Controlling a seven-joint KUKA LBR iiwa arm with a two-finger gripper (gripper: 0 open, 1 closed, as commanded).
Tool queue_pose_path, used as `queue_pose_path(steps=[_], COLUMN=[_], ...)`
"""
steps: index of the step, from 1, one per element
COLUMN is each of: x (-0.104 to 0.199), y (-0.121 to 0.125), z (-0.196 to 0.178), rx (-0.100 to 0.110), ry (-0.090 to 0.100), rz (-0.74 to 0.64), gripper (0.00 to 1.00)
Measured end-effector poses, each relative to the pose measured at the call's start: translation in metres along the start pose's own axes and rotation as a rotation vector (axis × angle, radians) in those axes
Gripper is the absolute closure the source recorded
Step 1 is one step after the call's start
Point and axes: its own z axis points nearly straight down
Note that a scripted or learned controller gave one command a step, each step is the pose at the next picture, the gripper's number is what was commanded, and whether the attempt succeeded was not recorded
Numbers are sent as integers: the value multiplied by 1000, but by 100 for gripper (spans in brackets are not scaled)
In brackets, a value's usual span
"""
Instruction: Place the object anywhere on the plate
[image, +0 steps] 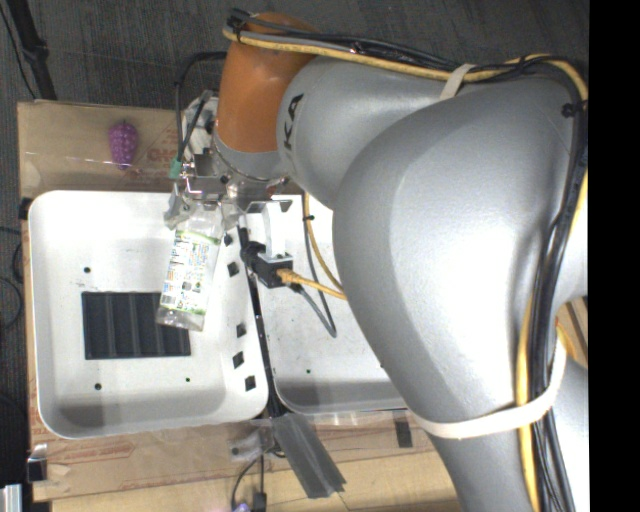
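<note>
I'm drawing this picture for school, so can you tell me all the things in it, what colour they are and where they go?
Bottle: one, clear plastic with a white and green label, hanging over the left bin just below the gripper, its top at the gripper.
Dark panel: one, black and ribbed, flat on the floor of the left bin.
Bunch of grapes: one, purple, on the brown board above the left bin.
Left bin: one, white, left half of the bench.
Right bin: one, white, mostly covered by the arm.
Arm: one, grey with an orange band, reaching in from the right.
Gripper: one, metal, above the left bin's top edge.
</note>
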Motion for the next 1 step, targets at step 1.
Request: queue_pose_path(steps=[1], x=[-4], y=[11], z=[-21], rx=[-3], ry=[0], rz=[-26], gripper=[100])
